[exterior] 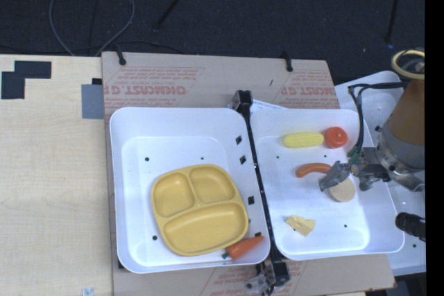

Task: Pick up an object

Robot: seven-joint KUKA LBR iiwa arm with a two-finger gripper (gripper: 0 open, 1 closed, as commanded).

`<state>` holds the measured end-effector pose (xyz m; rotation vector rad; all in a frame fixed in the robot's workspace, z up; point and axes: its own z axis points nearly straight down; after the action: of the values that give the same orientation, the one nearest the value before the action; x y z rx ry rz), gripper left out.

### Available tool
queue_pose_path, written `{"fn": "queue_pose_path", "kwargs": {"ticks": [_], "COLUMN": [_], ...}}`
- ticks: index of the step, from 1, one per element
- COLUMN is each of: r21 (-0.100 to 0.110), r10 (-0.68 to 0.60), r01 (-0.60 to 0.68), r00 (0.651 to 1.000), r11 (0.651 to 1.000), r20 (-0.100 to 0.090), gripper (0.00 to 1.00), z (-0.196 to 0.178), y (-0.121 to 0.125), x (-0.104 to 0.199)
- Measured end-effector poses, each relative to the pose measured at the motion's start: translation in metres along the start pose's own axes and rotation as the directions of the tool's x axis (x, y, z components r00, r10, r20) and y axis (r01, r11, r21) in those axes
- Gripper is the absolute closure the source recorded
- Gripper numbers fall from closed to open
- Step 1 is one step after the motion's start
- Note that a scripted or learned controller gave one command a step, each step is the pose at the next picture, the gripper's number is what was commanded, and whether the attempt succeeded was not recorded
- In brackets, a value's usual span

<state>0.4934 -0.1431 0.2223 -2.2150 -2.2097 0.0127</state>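
Camera view: the pincer [338, 177] sits over a pale tan round slice [343, 190]; its grip I cannot tell.

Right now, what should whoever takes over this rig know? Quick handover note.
Tool: low in the right bin, down over the tan round piece. Whether it has a grip cannot be told from here.
Right bin: corn cob and tomato near the far wall, red sausage just left of the tool, yellow wedge near the front.
Left bin: yellow divided plate, carrot at the front right corner.
Done: arm brought down onto a target.
Left: nothing is seen lifted yet; confirm the grasp and raise the object.
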Motion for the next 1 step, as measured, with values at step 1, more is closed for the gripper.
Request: {"fn": "queue_pose_path", "kwargs": {"ticks": [1], "r21": [-0.011], "r10": [-0.002], "r01": [0.002], "r00": [1.0], "r11": [1.0], "r20": [0.002], "gripper": [0.0], "z": [-0.0054], "y": [0.0023], "x": [-0.0001]}}
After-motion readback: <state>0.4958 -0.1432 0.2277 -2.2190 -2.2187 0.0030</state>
